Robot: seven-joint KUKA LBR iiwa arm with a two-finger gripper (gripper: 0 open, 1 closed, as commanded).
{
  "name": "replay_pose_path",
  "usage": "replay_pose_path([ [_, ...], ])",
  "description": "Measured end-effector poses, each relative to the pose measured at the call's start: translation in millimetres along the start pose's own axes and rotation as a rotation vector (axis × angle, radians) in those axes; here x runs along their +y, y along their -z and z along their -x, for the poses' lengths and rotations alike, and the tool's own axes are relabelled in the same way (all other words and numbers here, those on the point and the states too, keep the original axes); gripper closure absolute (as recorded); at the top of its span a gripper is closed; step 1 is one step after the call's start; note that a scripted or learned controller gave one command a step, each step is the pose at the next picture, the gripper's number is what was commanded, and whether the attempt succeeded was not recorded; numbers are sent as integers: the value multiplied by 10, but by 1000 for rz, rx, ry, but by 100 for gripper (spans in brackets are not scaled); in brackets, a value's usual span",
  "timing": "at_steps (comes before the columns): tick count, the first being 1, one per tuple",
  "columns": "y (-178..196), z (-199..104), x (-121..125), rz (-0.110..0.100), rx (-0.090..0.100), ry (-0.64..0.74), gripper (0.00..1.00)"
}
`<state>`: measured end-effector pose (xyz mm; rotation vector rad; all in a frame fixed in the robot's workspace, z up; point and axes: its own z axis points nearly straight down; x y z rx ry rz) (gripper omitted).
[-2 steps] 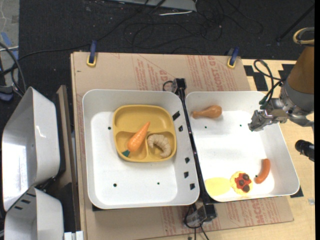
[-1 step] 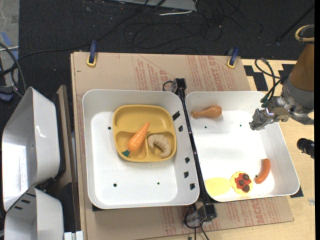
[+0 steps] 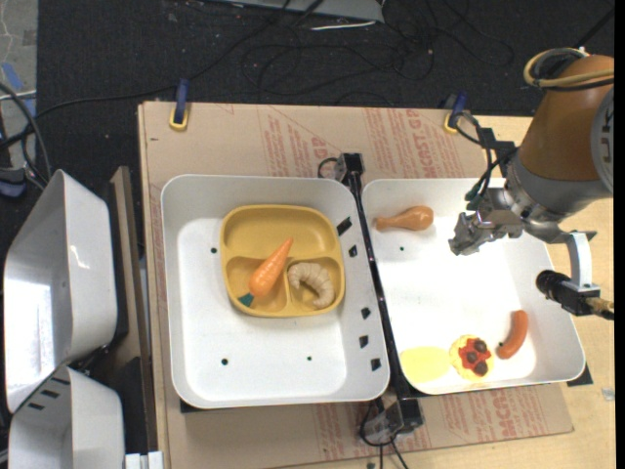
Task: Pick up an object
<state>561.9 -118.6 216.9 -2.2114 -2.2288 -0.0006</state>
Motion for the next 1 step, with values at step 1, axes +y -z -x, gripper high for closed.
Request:
replay_pose_path([
  [1, 73, -607, -13, 1, 1, 2, 100],
])
